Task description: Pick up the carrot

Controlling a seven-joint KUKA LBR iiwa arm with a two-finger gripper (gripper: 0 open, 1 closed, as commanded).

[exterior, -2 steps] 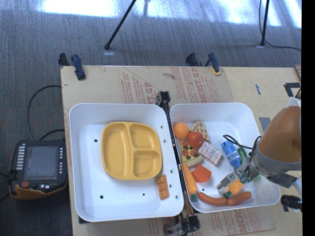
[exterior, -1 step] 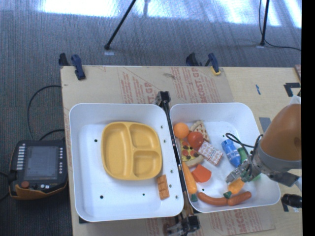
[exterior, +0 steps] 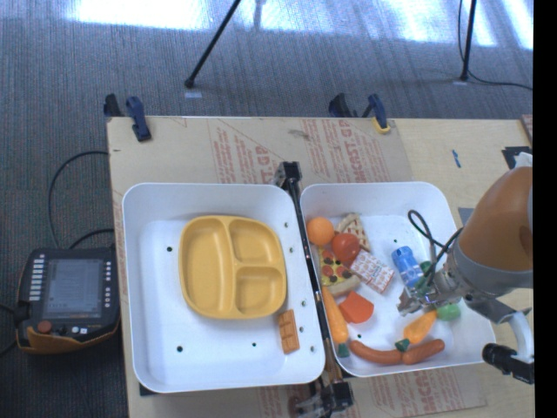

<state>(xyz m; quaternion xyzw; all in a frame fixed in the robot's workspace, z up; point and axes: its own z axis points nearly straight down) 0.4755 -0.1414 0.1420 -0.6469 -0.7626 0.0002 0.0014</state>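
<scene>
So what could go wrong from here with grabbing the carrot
The long orange carrot lies tight against the right white bin's left wall, so the claw may hit that wall. The claw sits further right, over a small orange-yellow piece, and might take that instead. A red wedge and a hot dog sausage crowd the carrot and could get knocked.

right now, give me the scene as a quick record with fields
task target: carrot, lying along the left wall of the right bin
gripper: gripper low over the right bin's right side, apart from the carrot
near gripper: blue bottle, small orange piece, hot dog
left bin: yellow divided plate, small waffle-like block
off bench: teach pendant on the floor
</scene>
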